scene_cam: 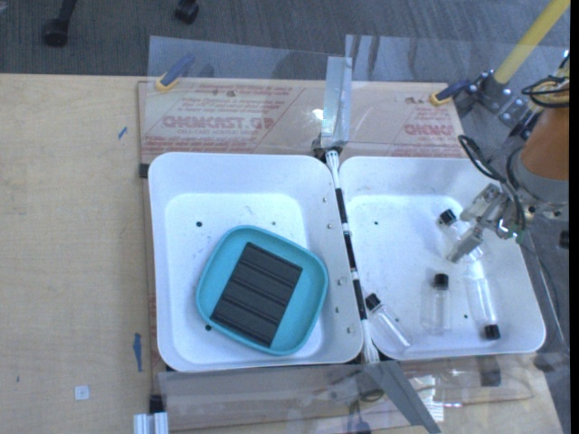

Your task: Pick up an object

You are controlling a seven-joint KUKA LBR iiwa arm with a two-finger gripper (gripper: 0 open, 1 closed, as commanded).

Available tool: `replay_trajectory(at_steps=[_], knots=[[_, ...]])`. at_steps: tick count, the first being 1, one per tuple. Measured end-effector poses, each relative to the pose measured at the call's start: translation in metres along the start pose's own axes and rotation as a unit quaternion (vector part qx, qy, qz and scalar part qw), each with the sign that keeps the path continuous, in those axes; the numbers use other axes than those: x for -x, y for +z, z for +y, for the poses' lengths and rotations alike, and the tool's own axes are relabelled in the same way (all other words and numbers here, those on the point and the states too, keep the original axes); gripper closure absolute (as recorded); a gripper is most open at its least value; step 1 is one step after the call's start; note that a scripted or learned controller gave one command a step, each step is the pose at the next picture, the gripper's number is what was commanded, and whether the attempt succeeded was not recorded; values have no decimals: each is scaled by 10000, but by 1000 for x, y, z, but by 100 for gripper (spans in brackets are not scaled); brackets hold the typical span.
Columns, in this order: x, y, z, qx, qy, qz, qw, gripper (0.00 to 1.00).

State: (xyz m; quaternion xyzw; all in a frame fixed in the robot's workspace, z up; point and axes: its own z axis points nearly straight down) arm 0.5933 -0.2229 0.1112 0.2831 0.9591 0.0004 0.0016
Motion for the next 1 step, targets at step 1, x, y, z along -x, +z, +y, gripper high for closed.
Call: replay_trajectory(at_steps=[1], knots=[[33,22,20,7,-655,-47,9978,0]])
